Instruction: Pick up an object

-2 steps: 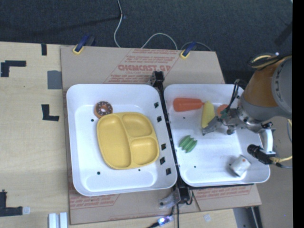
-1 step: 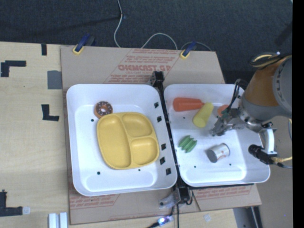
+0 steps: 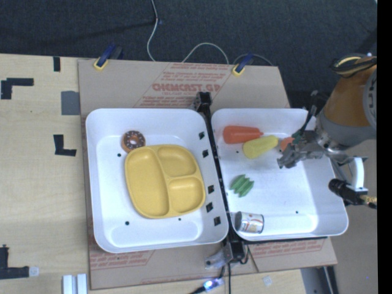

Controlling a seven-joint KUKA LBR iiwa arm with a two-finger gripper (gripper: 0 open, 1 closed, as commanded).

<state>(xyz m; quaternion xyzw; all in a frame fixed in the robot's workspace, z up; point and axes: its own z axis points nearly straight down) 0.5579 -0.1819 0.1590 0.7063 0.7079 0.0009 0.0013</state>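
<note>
The gripper (image 3: 286, 162) sits low in the right bin (image 3: 306, 222) beside the yellow corn (image 3: 260, 146), nothing is lifted yet, and nobody can tell its grip.

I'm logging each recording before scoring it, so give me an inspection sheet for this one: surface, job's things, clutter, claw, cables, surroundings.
Surface: two shallow white plastic bins, left bin and right bin, on a brown cardboard sheet over a wooden bench.
Job's things: right bin holds an orange carrot-shaped toy, a yellow corn-like toy touching it, a green ridged toy and a small metal can lying at the near edge.
Clutter: left bin holds a yellow divided plate and a chocolate doughnut toy.
Claw: the claw is over the right bin, right of the corn; grip state unclear.
Cables: white cable behind the bins.
Surroundings: dark carpet.
</note>
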